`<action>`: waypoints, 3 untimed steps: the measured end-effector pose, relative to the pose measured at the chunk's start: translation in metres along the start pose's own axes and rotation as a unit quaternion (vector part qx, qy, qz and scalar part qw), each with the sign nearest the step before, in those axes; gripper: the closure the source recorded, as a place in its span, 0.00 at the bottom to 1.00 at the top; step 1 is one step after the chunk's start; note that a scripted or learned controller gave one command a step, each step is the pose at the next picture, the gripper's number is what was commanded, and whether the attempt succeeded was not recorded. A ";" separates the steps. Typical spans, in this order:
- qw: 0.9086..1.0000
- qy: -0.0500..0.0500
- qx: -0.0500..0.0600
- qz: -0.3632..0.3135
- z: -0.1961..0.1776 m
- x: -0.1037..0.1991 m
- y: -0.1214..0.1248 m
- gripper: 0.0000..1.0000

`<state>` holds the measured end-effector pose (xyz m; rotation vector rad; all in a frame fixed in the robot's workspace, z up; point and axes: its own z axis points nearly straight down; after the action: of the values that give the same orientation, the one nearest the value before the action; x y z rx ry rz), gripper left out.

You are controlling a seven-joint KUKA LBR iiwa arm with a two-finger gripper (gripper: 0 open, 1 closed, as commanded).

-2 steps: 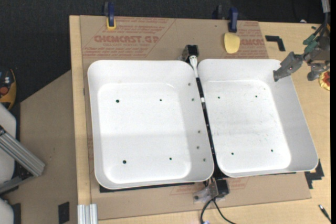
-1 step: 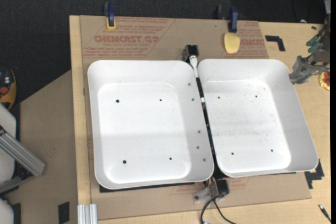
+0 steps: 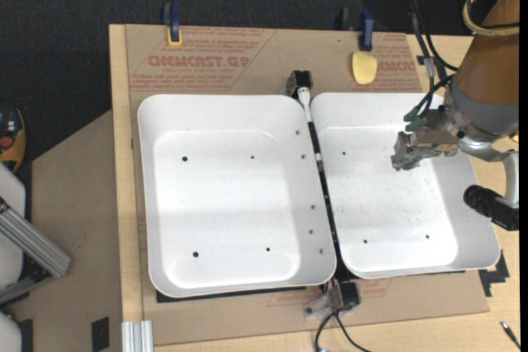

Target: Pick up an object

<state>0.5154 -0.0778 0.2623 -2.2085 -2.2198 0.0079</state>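
Observation:
My gripper [image 3: 406, 157] hangs over the upper right part of the right bin [image 3: 388, 251], below the grey and orange arm [image 3: 493, 66] that comes in from the right. I see nothing held under it, and its shadow falls on the white floor just beneath. A small yellow piece [image 3: 364, 68] lies on the brown board behind the right bin, outside both bins. The left bin [image 3: 223, 260] shows its white floor with a few small black dots.
Blue clamps [image 3: 172, 22] [image 3: 366, 29] hold the board's far edge. A black bar [image 3: 314, 146] runs between the bins. A black part [image 3: 493, 207] juts over the right bin's right rim. Cables trail at the front [image 3: 334, 309].

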 end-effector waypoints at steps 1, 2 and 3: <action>1.000 -0.001 -0.011 -0.001 -0.092 0.051 -0.007 1.00; 1.000 -0.001 -0.004 0.000 -0.030 0.091 0.043 1.00; 1.000 -0.001 -0.014 0.001 -0.159 0.100 0.053 1.00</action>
<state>0.5698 0.0223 0.4207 -2.2269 -2.2326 -0.0206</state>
